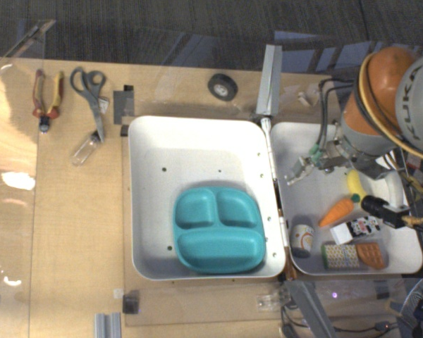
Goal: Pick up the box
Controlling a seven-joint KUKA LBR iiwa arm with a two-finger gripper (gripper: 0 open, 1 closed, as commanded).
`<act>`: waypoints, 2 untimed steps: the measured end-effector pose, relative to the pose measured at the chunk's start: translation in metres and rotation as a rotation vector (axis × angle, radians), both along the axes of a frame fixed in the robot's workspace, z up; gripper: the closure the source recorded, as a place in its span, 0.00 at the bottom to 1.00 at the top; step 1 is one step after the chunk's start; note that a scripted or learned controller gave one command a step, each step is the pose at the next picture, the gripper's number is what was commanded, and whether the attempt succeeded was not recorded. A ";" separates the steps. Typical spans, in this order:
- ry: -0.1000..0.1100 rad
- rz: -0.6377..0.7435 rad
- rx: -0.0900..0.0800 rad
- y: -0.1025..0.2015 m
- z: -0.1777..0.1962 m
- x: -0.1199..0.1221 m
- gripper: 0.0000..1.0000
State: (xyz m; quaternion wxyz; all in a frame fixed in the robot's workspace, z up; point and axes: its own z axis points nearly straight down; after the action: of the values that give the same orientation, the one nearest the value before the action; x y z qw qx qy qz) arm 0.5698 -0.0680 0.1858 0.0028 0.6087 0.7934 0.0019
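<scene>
1. Clutter is the main hazard: the box [364, 227], small with a printed face, lies in the right bin [290, 189] touching the carrot [337, 212], near a mesh-patterned block [340, 256] and an orange-brown piece [370, 255].
2. Gripper [301, 170] hangs over the bin's upper left, well apart from the box; I cannot tell how it is set or that it holds anything.
3. Descent near the box may strike the carrot or a black-tipped yellow item [356, 183].
4. Wrist cables hide part of that corner.

A divided tray [219, 230] lies in the left bin [155, 189].
</scene>
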 end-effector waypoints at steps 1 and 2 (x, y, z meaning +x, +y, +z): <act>0.003 -0.057 0.001 -0.021 -0.070 -0.082 0.00; -0.020 -0.012 0.000 -0.029 -0.092 -0.074 0.00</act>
State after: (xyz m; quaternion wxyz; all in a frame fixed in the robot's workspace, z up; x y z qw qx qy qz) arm 0.4953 -0.0973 0.0937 0.0108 0.6134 0.7896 0.0078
